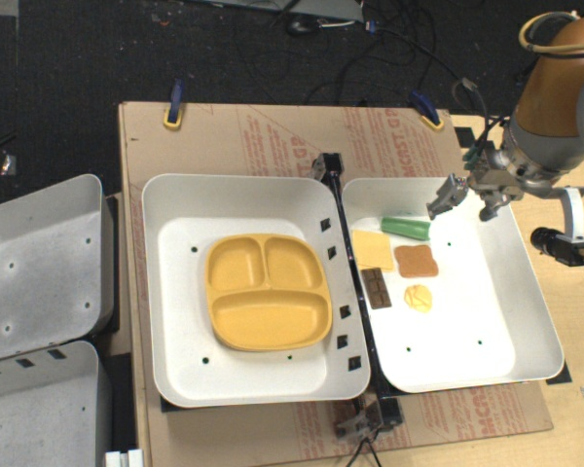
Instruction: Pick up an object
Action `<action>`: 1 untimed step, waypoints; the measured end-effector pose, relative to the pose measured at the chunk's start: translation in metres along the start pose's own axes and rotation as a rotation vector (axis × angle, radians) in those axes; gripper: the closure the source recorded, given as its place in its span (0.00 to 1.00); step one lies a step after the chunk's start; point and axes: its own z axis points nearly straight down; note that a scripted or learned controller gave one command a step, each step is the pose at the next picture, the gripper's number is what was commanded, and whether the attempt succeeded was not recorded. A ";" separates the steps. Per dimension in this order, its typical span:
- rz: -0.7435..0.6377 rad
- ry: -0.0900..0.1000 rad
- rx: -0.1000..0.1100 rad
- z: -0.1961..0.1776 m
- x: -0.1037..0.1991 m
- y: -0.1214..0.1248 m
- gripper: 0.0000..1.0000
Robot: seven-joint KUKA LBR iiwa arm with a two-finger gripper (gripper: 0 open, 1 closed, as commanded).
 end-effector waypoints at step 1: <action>-0.003 -0.003 -0.014 -0.008 0.000 0.003 0.00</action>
